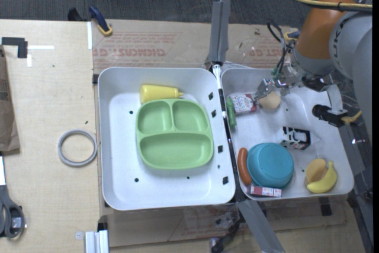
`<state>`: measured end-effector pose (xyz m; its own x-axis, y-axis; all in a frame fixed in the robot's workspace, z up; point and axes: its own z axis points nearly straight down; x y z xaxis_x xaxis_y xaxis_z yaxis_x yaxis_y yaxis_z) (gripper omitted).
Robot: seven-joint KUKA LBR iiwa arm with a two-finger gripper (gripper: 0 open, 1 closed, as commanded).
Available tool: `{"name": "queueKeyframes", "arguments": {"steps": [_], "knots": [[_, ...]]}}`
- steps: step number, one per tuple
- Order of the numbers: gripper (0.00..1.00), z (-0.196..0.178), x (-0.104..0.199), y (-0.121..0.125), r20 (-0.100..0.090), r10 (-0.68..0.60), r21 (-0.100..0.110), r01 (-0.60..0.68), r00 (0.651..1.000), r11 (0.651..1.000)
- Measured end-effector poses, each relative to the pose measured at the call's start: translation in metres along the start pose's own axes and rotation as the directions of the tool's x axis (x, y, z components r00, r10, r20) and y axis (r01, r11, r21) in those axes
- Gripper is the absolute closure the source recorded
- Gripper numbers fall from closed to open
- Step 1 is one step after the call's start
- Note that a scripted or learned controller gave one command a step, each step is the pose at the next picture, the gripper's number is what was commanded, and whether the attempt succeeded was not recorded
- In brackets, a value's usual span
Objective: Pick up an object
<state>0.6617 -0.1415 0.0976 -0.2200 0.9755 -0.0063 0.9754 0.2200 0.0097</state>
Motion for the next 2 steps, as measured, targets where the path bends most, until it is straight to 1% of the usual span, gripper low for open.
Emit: {"name": "queueKeyframes", "arguments": {"steps": [2], "knots": [[0.0,0.0,0.0001,0.0,0.0,0.0,0.0,0.0,1.0,1.0]]}}
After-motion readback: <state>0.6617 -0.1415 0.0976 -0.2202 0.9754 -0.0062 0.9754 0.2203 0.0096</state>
